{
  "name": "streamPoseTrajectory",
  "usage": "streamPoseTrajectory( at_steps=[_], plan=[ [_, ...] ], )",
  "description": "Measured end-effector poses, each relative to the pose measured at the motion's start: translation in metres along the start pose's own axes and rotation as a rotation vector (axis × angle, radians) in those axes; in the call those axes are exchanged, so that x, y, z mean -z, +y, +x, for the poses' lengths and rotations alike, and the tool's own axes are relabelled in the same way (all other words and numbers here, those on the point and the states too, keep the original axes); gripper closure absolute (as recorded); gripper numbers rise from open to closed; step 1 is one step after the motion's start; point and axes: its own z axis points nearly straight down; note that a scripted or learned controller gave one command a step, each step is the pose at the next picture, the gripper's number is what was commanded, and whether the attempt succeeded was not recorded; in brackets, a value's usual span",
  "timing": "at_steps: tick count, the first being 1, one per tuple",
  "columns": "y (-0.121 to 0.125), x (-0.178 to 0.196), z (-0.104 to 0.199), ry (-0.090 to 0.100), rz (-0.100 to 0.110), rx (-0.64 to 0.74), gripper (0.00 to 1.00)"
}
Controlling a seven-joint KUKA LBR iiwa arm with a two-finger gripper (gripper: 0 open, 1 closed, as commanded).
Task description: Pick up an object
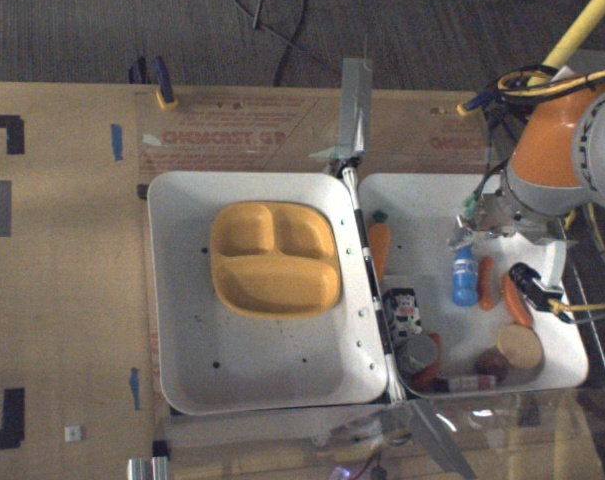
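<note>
A: Largest first. Brown cardboard-covered tabletop, carrying 2 shallow white plastic bins. Left bin holds 1 item, a yellow-orange plastic divided plate with 3 compartments, lying flat near the bin's far half.

B: And the arm?

A: Grey arm with orange band reaches in over the far right corner of the right bin. The jaws hang just above the blue plastic bottle. Whether they are spread or clenched, I cannot tell; nothing is seen between them.

B: Candidates in the right bin, then.

A: Downward in size: an orange toy carrot against the left wall; the blue bottle, lying near the middle; a small black-and-white cow-print carton; a round tan disc near the right front corner; a thin red-orange stick just beside the bottle.

B: Best pick?

A: My guess is the bottle, nearest the jaws. It looks light, stiff and smooth, so it may roll or slip. I would take it across the middle of its body, square to its long axis.
</note>
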Motion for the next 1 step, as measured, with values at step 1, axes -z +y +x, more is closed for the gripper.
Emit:
streamPoseTrajectory(
  at_steps=[1],
  plan=[
    [0.0142, 0.0916, 0.0304, -0.001, 0.005, -0.029, 1.0]
  ],
)
